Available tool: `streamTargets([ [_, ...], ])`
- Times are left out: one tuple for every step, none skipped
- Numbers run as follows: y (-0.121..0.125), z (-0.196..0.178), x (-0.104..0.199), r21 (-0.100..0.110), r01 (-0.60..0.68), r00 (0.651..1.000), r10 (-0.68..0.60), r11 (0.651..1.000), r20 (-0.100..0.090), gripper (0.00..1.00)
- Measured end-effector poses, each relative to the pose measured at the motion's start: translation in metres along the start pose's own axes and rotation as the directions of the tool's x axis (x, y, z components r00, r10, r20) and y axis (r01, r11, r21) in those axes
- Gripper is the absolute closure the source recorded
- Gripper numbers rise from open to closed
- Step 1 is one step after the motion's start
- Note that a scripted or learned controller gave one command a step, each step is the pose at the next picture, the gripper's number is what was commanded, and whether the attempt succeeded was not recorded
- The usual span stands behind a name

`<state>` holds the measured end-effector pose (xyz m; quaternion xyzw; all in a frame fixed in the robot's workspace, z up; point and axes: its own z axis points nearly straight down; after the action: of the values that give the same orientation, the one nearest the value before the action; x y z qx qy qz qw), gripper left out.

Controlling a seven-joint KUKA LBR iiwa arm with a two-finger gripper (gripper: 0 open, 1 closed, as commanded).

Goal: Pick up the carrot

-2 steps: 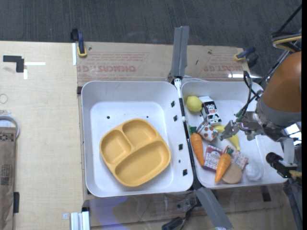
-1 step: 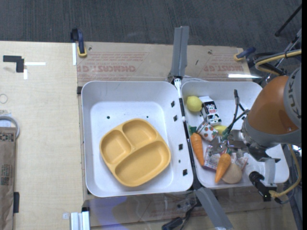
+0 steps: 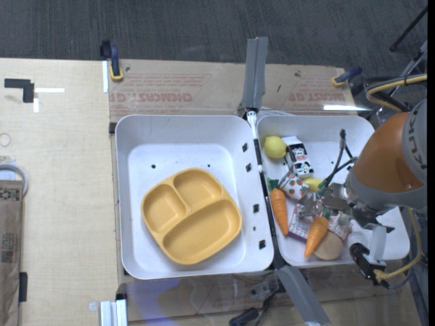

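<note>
Two orange carrots lie in the right bin [image 3: 387,250]. One carrot [image 3: 279,210] rests beside the bin's left wall, pointing toward the front. The other carrot [image 3: 315,236] lies slanted near the front, its top end just below my gripper [image 3: 318,208]. The gripper hangs low over the middle of the right bin among the clutter, between the two carrots. The arm's orange band [image 3: 394,158] and grey wrist cover the bin's right part. I see nothing lifted off the bin floor.
A yellow lemon [image 3: 274,147], a small black-and-white carton [image 3: 297,153], a pink packet [image 3: 299,224] and a tan round piece [image 3: 330,248] crowd the right bin. The left bin [image 3: 136,141] holds a yellow divided plate [image 3: 192,214]. Cables trail at the right.
</note>
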<state>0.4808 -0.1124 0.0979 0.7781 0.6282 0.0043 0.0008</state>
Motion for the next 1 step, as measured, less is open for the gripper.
streamTargets([
  [-0.0005,-0.0007,0.014,-0.015,-0.399,0.917,0.399,0.917,0.002,0.0],
])
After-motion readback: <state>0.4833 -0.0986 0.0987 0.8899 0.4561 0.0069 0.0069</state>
